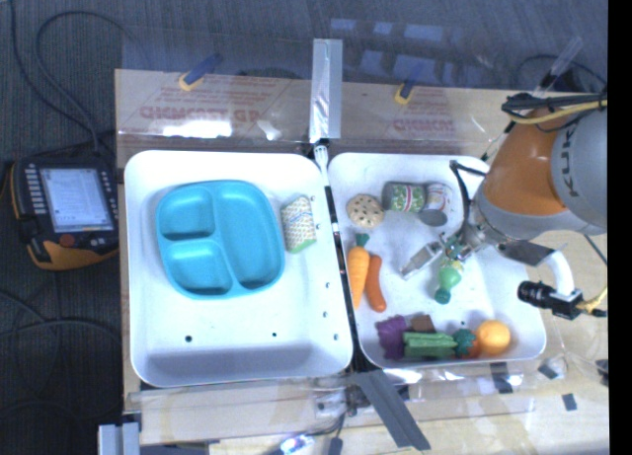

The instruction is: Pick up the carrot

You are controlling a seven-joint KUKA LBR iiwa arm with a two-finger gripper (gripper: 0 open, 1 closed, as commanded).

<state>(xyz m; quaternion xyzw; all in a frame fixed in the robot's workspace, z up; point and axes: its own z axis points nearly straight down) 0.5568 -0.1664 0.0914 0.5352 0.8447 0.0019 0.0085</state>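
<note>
The carrot (358, 268), orange with a small green top, lies in the right bin (513, 290) against its left wall. A thinner red-orange vegetable (376, 287) rests right beside it. My gripper (435, 260) hangs low over the middle of the right bin, roughly a carrot's length to the right of the carrot and not touching it. It is open, with one silver finger (417, 261) pointing left toward the carrot. A small green toy (446, 280) sits just below the gripper, and nothing is held between the fingers.
The right bin also holds a cookie (364, 210), a can (403, 196), purple grapes (391, 333), a green vegetable (430, 344) and an orange (492, 336). In the left bin (158, 335) are a blue divided plate (217, 236) and a beige wrapped item (298, 223).
</note>
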